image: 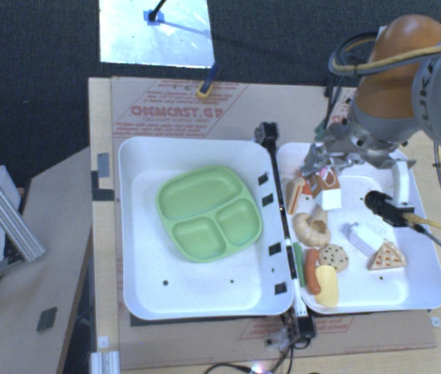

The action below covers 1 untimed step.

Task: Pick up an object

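The right bin (419,287) holds several toy foods. Among them are a red and white carton (329,181), a white block (331,199), a croissant (312,226), a cookie (333,257), a red sausage (312,271), a yellow piece (327,285), a pizza slice (385,255) and a small white bottle (365,234). My gripper (323,164) hangs low over the bin's far left part, just above the carton. Whether it touches the carton I cannot tell.
The left bin (142,287) holds a green divided tray (209,213). A black divider (279,209) runs between the bins. A black part with a yellow cable (386,207) sticks out over the right bin. The arm's orange band (403,49) looms at the far right.
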Each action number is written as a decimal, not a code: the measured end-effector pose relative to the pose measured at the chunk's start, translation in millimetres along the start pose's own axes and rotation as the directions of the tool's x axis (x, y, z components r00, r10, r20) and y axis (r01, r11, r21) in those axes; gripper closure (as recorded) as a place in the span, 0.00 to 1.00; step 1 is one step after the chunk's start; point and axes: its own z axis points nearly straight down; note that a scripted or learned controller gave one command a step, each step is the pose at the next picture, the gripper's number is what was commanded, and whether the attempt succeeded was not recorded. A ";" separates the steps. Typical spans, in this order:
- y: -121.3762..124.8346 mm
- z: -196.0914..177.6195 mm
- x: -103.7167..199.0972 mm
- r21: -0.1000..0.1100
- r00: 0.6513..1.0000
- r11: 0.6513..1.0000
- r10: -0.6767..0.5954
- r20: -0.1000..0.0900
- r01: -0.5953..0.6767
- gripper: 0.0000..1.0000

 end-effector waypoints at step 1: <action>5.8 -2.6 -0.9 0.000 1.000 1.000 -0.001 0.000 0.001 1.00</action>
